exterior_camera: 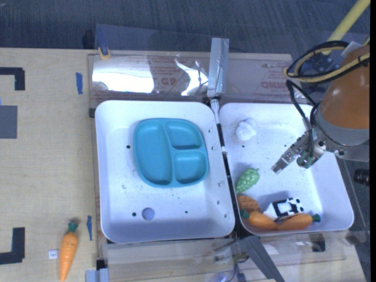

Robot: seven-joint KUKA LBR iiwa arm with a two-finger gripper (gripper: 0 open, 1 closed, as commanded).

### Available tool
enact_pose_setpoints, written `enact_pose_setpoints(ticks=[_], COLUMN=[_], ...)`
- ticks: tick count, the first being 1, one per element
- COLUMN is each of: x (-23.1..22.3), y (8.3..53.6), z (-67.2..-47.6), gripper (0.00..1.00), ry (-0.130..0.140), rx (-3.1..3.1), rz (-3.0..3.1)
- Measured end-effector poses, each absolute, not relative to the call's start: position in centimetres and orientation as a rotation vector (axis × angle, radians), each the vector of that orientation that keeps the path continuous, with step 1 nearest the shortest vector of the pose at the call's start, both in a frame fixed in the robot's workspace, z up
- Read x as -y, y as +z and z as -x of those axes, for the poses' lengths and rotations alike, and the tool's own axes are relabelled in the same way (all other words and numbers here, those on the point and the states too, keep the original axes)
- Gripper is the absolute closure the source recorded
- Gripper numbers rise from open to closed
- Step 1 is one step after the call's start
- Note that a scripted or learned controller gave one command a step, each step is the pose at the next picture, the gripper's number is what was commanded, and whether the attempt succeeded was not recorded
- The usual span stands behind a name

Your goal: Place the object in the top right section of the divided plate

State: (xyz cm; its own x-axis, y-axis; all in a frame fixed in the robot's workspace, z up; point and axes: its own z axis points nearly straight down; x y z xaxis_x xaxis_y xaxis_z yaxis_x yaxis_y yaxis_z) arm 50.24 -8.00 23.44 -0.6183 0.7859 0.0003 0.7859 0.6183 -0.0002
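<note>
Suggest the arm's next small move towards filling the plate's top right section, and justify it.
Probably lower the claw onto one item in the right bin, perhaps the white ball lying apart from the rest. The claw hangs above the bin with nothing between its fingers, and the blue plate holds nothing.

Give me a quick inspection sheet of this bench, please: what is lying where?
Surface: two shallow white bins side by side, left bin and right bin, on a pale wooden bench.
Job's things: blue divided plastic plate in the left bin, nothing in its sections.
Clutter: in the right bin, a white lump, green bumpy toy, orange carrot toy, black-and-white toy; another carrot toy on the bench.
Grippers: gripper above the right bin, holding nothing seen.
Cables: yellow and black loops by the arm.
Surroundings: dark blue floor.
</note>
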Motion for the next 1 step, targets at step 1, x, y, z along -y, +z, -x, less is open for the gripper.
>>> enact_pose_setpoints(ticks=[1], x=[7.05], y=[28.65], z=[-51.83], gripper=[1.00], ry=[-0.002], rx=[3.082], rz=[0.651])
